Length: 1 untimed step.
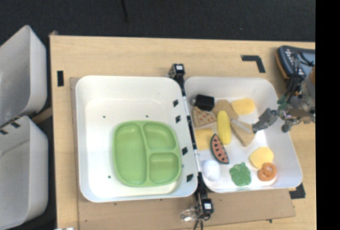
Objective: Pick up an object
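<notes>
Gripper (272, 119) sits at the right side of the frame, over the right edge of the right bin (287, 168), with the arm entering from the right edge. Two dark fingers visible: one reaching left toward the bin's middle, one further right, a clear gap between them, so they read as spread open with nothing held. The left fingertip ends just beside a tan wedge (243, 132), and whether it touches cannot be judged from this angle. Candidate objects are all in the right bin, packed close: corn cob (223, 126) upright in the frame at centre, waffle piece (203, 117) and black block (204, 101) at the upper left of the bin, yellow block (243, 106) at the top, watermelon slice (219, 148) lower centre, white ball (211, 170), green leafy piece (240, 175), orange ring (268, 171) and yellow round piece (261, 157) along the bottom. The left bin (93, 117) holds only a green divided plate (146, 153). Risks as I judge them: the clutter is the main one, since closing on the wedge could catch the corn beside it or push it aside; the wedge lies flat and low, so the fingers may skate over it; a descent this near the bin wall may clip the rim; round pieces would likely roll away.
</notes>
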Each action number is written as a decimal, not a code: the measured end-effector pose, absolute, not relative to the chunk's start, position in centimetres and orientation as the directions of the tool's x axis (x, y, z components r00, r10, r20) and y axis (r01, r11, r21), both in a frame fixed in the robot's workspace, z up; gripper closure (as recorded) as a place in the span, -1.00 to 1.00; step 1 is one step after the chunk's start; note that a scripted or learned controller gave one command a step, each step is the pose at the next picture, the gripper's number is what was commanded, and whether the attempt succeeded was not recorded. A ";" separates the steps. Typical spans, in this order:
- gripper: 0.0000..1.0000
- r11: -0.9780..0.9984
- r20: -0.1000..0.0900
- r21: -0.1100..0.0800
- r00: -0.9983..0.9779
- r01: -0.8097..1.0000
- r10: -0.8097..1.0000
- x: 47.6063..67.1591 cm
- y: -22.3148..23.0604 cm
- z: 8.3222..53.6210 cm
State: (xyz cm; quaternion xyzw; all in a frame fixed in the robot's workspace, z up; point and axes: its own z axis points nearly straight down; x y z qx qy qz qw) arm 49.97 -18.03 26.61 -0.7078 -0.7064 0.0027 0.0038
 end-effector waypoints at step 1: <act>-1.00 0.001 -0.001 0.000 -0.001 1.000 1.000 50.2 -18.0 27.1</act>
